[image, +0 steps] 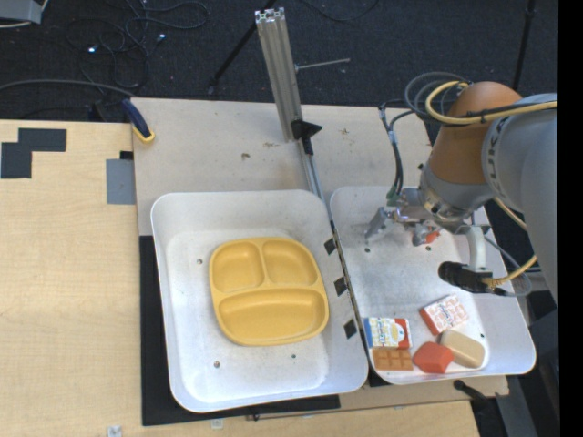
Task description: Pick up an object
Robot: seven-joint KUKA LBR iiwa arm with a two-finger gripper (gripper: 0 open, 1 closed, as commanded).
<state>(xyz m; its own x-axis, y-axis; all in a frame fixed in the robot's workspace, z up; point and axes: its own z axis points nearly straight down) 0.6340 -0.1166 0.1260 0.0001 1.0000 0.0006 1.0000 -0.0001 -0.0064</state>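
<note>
yellow divided plate [268,290] in left bin [182,353].

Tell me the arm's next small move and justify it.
Probably carry the end effector toward the near end of the right bin, then lower it. It sits over bare floor at the bin's far end, while the pickable items, the small carton, waffle piece, red block and tan block, cluster at the near end.

I see the pickable objects grouped at the near end of the right bin [510,330]: a small carton [388,332] lying flat, a waffle-patterned brown piece [393,360] just below it, and a red block [433,358]. A tan bread-like piece [463,348] touches the red block, and a red-and-white packet [445,314] lies tilted just above them.
</note>
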